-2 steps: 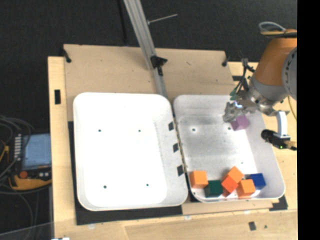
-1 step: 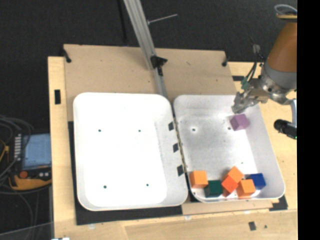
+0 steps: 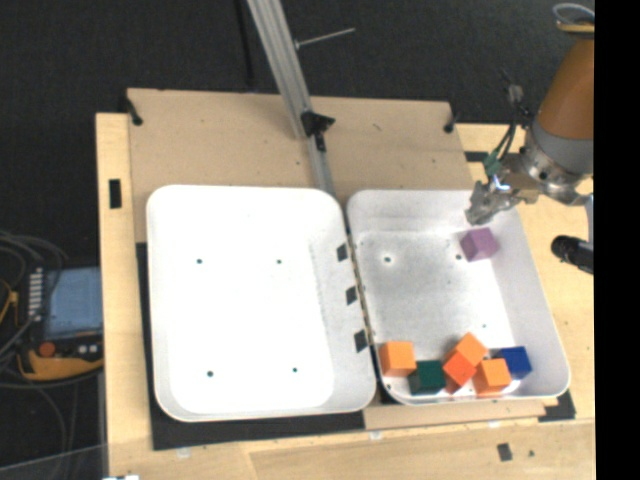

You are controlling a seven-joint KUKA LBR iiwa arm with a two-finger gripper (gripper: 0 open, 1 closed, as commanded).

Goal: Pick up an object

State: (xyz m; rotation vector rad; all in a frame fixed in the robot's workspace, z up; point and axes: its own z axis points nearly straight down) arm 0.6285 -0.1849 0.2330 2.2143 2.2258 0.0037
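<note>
Jaws too blurred to read, open or closed I cannot tell; the gripper [image 3: 487, 206] hangs just above a purple cube [image 3: 479, 243] in the right bin [image 3: 420, 288].

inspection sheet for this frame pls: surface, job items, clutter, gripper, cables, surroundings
Surface: wooden bench bearing two shallow white bins, left bin and right bin, side by side.
Job's things: purple block alone in the right bin's upper part; along its near edge, three orange blocks, a green block and a blue block.
Clutter: nothing seen.
Gripper: gripper just above and left of the purple block; finger state unclear.
Cables: a bundle at the picture's left edge, by a blue box.
Surroundings: dark floor, slanted metal rail behind the bins.
</note>
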